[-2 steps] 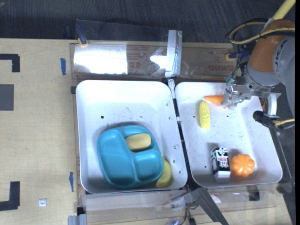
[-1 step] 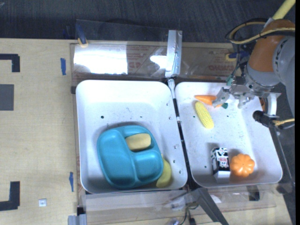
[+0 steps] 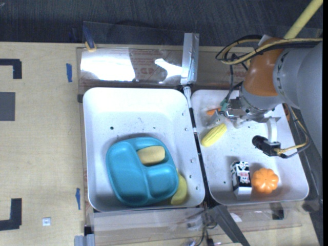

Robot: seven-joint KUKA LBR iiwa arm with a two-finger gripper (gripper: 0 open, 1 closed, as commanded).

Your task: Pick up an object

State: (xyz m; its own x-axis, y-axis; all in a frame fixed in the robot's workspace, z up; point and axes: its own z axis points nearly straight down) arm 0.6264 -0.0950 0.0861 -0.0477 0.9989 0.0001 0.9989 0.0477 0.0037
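Observation:
My gripper hangs over the upper left part of the right bin, below the arm's orange band. A yellow corn cob lies just below and left of it, close to the bin's left wall. A small orange piece sits right beside the gripper on its left. Lower in the same bin an orange pumpkin rests against a black and white carton. I see nothing held in the gripper.
The left bin holds a blue divided plate with a yellow item in one section. Another yellow item lies at the plate's lower right. A black cable plug juts over the right bin.

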